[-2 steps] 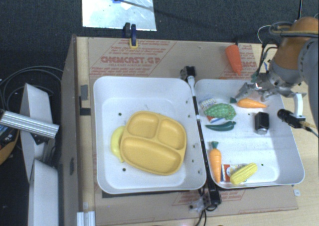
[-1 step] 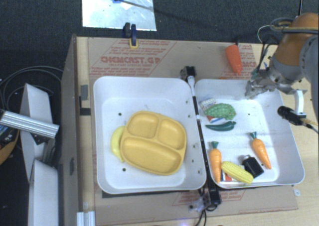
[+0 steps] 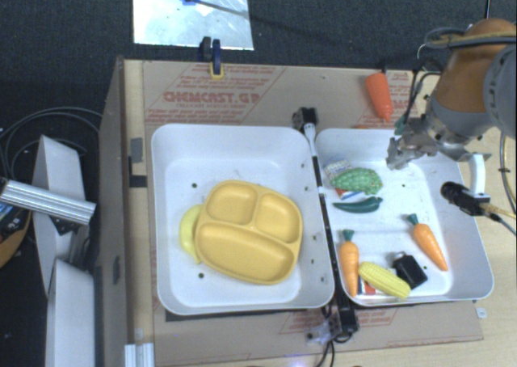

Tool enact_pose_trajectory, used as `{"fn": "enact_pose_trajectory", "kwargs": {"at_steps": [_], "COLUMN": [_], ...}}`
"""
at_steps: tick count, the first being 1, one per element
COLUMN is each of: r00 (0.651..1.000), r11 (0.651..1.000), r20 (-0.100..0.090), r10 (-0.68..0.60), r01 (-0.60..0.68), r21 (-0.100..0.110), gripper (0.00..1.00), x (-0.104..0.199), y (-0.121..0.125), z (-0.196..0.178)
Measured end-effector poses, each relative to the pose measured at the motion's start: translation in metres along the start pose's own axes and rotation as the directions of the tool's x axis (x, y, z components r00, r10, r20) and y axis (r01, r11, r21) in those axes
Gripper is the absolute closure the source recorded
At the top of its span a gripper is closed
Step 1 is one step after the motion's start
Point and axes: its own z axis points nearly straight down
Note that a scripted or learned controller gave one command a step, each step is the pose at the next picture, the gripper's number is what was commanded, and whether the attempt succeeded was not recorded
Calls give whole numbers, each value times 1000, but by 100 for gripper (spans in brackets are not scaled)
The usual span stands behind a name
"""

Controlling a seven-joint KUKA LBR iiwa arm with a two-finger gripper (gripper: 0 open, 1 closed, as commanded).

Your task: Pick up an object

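Observation:
The right bin (image 3: 464, 276) holds a green leafy toy (image 3: 359, 179), a dark green pepper (image 3: 358, 205), two carrots (image 3: 426, 245) (image 3: 349, 262), a yellow corn cob (image 3: 384, 280), a small black block (image 3: 409, 270) and a white-and-red packet (image 3: 338, 170). My gripper (image 3: 401, 153) hangs over the bin's far side, a short way right of the leafy toy and packet. Nothing visible is held in it. The grey arm with its orange band (image 3: 472, 74) comes in from the upper right.
The left bin (image 3: 174, 163) holds a yellow divided plate (image 3: 249, 230) with a yellow piece (image 3: 188, 230) tucked under its left side. Another orange carrot (image 3: 378, 94) lies outside on the cardboard behind the right bin. A black fitting (image 3: 460, 196) juts over the right rim.

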Motion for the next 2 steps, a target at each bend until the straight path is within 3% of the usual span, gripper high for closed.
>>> {"fn": "enact_pose_trajectory", "kwargs": {"at_steps": [1,2], "r00": [1000,1000], "r11": [1000,1000], "r20": [1,0], "r10": [4,3], "r01": [-4,-3], "r21": [3,3], "gripper": [100,100], "x": [-33,-3], "y": [-60,-91], "z": [11,42]}}
